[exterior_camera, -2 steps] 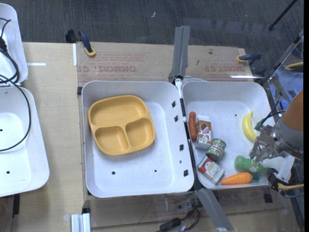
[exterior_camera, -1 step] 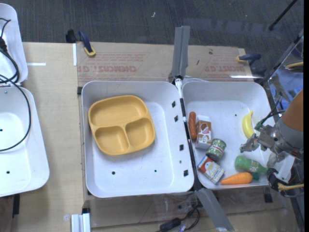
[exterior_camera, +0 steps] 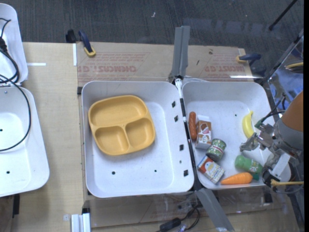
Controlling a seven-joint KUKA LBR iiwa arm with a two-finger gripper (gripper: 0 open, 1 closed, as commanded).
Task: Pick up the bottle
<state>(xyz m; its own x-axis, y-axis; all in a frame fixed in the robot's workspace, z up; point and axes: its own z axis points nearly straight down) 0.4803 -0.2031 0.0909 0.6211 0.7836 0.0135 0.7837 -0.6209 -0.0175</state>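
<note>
Nearest the camera, in the right bin (exterior_camera: 227,93), an orange carrot (exterior_camera: 236,179) lies along the front wall, with a small red-and-white carton (exterior_camera: 211,169) just to its left. Just behind the carrot sits the green bottle (exterior_camera: 248,164), lying on its side near the bin's front right corner. The end effector (exterior_camera: 263,146) hangs at the right edge of this bin, just beside and above the bottle; whether it is open or closed cannot be told, and nothing can be seen held in it. The grey arm (exterior_camera: 292,129) rises behind it on the right.

A little further back stand a green can (exterior_camera: 217,149) and a brown carton (exterior_camera: 203,133), with a red sausage (exterior_camera: 193,125) along the bin's left wall and a yellow banana (exterior_camera: 247,124) near the right wall.

In the left bin (exterior_camera: 96,178), a yellow divided plate (exterior_camera: 121,124) rests towards the back left. Beyond both bins, brown cardboard (exterior_camera: 125,62) covers the worktop (exterior_camera: 48,62).
</note>
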